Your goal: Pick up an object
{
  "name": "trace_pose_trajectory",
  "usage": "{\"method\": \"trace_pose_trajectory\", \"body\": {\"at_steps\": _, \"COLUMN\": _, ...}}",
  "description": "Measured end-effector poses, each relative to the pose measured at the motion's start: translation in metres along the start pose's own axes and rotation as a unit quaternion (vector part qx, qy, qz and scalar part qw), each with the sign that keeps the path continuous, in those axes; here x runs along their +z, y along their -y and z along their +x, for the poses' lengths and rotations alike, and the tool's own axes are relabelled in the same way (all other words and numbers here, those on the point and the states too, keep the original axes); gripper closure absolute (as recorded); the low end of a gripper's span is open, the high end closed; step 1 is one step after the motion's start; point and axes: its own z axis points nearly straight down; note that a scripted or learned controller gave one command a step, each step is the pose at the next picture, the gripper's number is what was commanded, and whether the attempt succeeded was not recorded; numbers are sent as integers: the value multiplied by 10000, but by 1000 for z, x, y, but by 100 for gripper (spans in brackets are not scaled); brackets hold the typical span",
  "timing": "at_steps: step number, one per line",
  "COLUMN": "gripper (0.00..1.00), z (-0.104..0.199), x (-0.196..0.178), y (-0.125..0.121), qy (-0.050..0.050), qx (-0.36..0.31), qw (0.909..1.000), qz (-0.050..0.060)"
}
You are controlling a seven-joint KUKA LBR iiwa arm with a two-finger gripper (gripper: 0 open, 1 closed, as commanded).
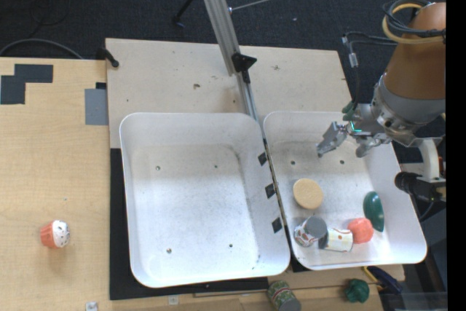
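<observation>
My gripper (344,146) hangs over the back part of the right bin (291,129), its two fingers spread open with nothing between them. In front of it, a round tan disc (309,194) lies on the bin floor. Nearer the front edge sit a grey and white cup-like piece (313,229), a small white object (337,239), an orange-red ball (360,230) and a dark green oval piece (374,208) against the right wall.
The left bin (145,129) stands beside the right one, with a metal rail (220,18) slanting up from between them. A small orange and white toy (55,234) lies on the wooden bench at left. Two green items (356,290) sit below the right bin.
</observation>
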Motion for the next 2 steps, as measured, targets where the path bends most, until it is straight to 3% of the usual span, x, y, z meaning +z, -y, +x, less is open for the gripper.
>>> {"method": "trace_pose_trajectory", "body": {"at_steps": 2, "gripper": 0, "z": 6, "x": 104, "y": -6, "qy": -2, "qx": 2, "qw": 10000, "qz": 23}}
